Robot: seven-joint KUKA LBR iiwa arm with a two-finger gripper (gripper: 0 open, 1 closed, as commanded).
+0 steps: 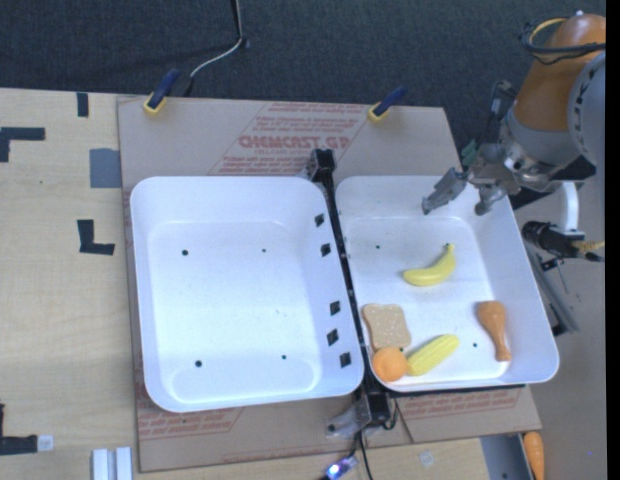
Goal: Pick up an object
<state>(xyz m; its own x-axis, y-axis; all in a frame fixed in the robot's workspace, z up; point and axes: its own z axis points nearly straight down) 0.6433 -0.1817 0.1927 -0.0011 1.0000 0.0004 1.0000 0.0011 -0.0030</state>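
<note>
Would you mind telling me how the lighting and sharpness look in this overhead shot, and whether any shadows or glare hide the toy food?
In the camera view, light is even and soft; the right bin shows no harsh glare; the banana, corn and bread cast only faint shadows and read clearly; the gripper looks slightly soft; overall resolution is low, so fine detail is lost.

"CHEMCAST GP" on brown board (pixel 280 138)
</note>
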